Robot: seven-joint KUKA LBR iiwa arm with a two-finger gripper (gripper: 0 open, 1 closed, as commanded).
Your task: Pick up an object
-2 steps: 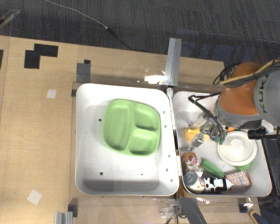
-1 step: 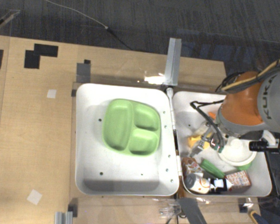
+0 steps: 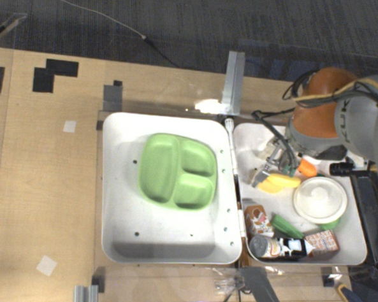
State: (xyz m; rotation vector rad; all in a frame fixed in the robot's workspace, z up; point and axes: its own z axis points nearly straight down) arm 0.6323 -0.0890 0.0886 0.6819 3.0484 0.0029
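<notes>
You can read no label on the carton [image 3: 322, 243]; your left bin [image 3: 117, 235] holds a green tray [image 3: 177, 170]; I cannot tell the gripper's [image 3: 269, 166] state.

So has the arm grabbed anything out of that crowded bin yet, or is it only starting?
Nothing looks picked up yet. The arm has its pincer low in the right bin, beside the yellow object, but I can't tell whether it grips anything. The white bowl, the green bottle and the small carton lie in the bin. Left: a firm grip, then a lift. The green divided plate sits in the left bin.
</notes>
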